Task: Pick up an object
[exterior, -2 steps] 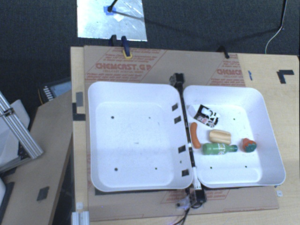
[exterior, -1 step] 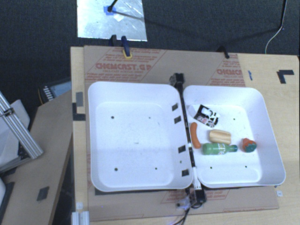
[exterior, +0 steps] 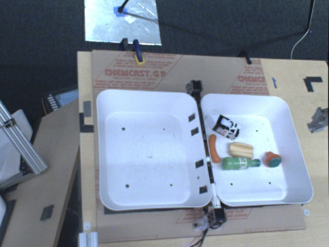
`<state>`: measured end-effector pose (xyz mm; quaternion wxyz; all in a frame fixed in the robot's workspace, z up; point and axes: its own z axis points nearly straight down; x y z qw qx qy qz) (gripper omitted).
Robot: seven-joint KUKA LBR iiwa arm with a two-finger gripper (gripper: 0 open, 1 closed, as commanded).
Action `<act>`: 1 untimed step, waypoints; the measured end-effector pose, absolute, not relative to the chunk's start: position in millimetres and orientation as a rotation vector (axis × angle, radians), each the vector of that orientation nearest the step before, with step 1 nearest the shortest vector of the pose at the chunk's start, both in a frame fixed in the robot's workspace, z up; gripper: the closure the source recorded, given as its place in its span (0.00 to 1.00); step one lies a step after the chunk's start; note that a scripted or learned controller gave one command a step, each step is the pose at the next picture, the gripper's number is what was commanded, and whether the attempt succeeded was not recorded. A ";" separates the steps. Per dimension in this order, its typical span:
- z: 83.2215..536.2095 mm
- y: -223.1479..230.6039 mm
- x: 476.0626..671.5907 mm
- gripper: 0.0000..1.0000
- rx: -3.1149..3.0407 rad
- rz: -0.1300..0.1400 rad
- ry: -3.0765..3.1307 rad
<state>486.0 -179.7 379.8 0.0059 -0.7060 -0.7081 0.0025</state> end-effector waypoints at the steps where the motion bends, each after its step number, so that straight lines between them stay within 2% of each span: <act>1: 416.3 -124.3 536.1 1.00 -2.213 -0.009 -2.238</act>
